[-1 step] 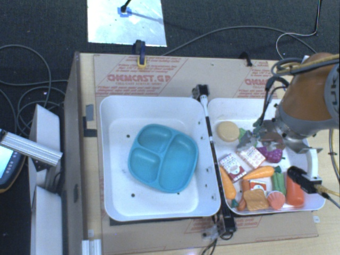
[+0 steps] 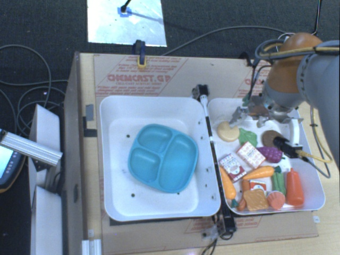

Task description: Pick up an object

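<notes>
1. The grey arm (image 2: 319,76) enters from the camera view's right and slants down toward the left.
2. Its orange band (image 2: 289,62) sits above the wrist, at the upper right.
3. The pincer (image 2: 249,115) hangs low below the wrist, its metal fingers (image 2: 237,116) pointing down and leftward; their spread is unclear from this angle.
</notes>
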